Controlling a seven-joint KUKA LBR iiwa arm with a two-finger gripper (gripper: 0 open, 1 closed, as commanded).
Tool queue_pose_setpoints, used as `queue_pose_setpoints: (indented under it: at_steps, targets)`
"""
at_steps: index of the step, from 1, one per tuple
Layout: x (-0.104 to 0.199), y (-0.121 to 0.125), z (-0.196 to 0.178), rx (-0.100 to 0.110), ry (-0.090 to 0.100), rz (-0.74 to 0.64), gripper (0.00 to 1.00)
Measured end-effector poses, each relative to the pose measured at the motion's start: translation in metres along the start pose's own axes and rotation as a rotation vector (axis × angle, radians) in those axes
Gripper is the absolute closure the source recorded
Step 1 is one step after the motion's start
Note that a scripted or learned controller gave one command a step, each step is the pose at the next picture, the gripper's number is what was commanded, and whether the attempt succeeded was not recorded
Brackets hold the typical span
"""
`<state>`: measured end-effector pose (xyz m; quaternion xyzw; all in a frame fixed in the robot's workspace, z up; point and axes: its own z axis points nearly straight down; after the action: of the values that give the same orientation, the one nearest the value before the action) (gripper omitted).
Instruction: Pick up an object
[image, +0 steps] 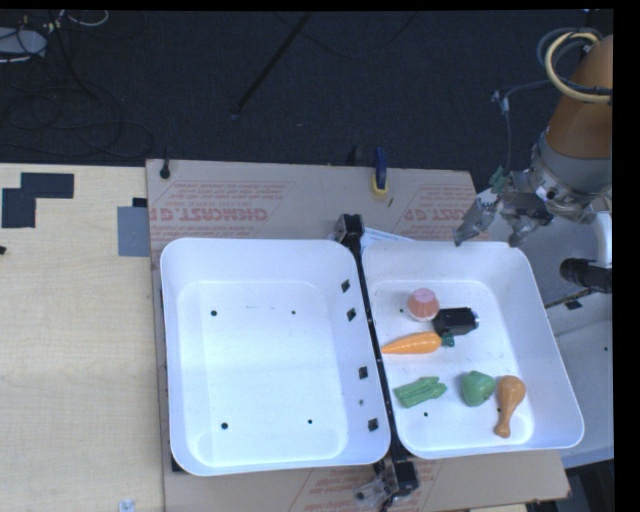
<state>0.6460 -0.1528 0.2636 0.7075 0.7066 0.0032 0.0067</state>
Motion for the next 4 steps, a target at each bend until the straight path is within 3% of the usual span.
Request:
queue_pose_setpoints:
  at_steps: [1,2,4]
  targets:
    - [0.002,-0.002,0.001,0.017,0.004,-0.004,1.0]
    - [0.059,-0.001,-0.043,0.012,0.006,-0.006,1.0]
    - [0.173,0.001,-0.19,0.009,0.007,-0.009,1.0]
